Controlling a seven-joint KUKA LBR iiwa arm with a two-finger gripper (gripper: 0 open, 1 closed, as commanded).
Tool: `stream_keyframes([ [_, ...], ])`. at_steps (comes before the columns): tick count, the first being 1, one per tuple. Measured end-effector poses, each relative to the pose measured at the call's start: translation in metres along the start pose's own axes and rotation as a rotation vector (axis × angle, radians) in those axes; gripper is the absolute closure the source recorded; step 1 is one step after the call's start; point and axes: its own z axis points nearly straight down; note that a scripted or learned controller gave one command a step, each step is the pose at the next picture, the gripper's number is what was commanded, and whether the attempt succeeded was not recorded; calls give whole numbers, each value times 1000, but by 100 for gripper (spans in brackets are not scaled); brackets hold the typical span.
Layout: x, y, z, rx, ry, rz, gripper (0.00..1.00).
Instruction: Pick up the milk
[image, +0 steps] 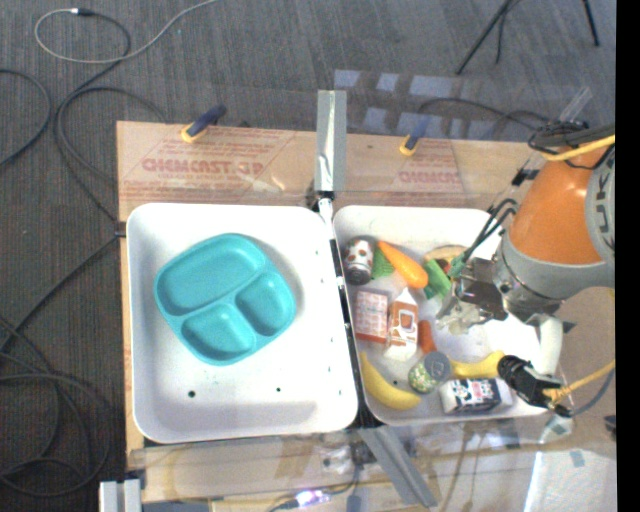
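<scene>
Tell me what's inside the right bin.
The right bin holds a can, carrot, two small cartons, banana and milk. The arm covers its right side.

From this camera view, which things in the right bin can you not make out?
- Gripper: dark and blurred, the wrist above covers part of it.
- Milk: the carton's label print is too small to read.
- Right bin: the arm covers its right wall.
- Banana: one end lies against the bin's near wall.
</scene>
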Motion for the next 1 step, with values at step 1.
stream_keyframes([
  [1,63,-17,0,1,1,-44,100],
])
